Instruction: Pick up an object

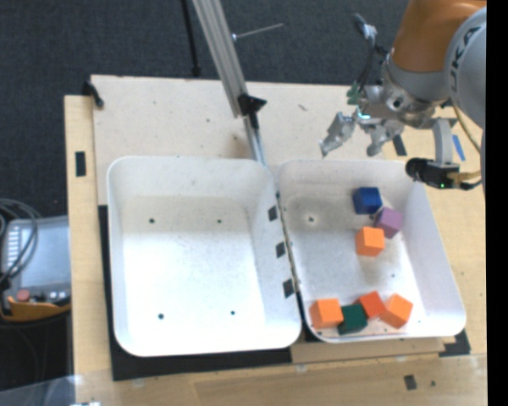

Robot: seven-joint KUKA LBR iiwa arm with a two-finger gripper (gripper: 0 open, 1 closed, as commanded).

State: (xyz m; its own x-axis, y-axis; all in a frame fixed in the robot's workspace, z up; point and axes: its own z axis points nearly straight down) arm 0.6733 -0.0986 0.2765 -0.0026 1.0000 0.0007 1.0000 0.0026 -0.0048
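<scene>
Hovering above the right bin's [436, 252] far rim, the gripper [354, 140] spreads its fingers wide, holding nothing; the blue block [367, 200] sits inside that bin, just below it.

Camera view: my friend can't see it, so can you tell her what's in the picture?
A robot arm's gripper hangs open above the far edge of the right white bin, holding nothing. That bin holds small blocks: four orange, one blue, one purple, one green. The left bin sits beside it.

Arm [440, 32] cut off by top edge; green block [353, 318] partly hidden behind orange blocks.
</scene>
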